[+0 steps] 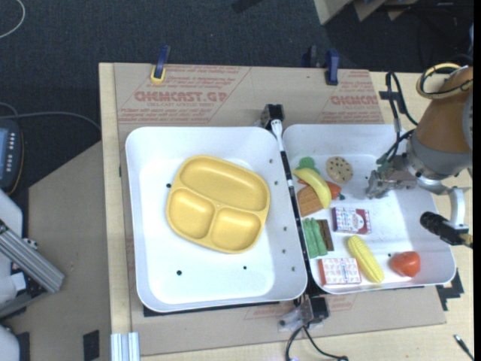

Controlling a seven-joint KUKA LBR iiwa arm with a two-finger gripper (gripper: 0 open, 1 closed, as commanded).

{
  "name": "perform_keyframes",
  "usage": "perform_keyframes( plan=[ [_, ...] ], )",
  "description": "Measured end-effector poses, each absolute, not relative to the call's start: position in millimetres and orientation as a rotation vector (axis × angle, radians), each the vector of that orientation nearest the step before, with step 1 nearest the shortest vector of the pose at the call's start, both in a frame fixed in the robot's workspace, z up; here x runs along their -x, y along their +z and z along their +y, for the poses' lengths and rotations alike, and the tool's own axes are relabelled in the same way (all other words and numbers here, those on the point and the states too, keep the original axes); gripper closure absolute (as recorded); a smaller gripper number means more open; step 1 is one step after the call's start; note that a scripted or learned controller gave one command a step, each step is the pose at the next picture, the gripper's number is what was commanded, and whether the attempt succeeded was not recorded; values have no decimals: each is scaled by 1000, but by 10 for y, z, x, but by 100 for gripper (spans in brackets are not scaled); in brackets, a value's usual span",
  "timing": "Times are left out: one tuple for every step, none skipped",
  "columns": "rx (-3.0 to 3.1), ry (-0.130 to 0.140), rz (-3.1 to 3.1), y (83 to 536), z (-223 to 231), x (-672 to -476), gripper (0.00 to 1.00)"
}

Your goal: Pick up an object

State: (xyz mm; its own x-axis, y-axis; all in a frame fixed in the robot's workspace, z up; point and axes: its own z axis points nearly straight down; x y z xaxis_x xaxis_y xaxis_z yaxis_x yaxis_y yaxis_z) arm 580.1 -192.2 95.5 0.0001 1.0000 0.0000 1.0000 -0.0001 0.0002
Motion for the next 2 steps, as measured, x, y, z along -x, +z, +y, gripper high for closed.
perform_keyframes(
  plan=[
    [-2216,4,2218,1398,-1952,-5853,100],
    [-2216,4,2219,1887,-1917,-5782,100]
  ],
)
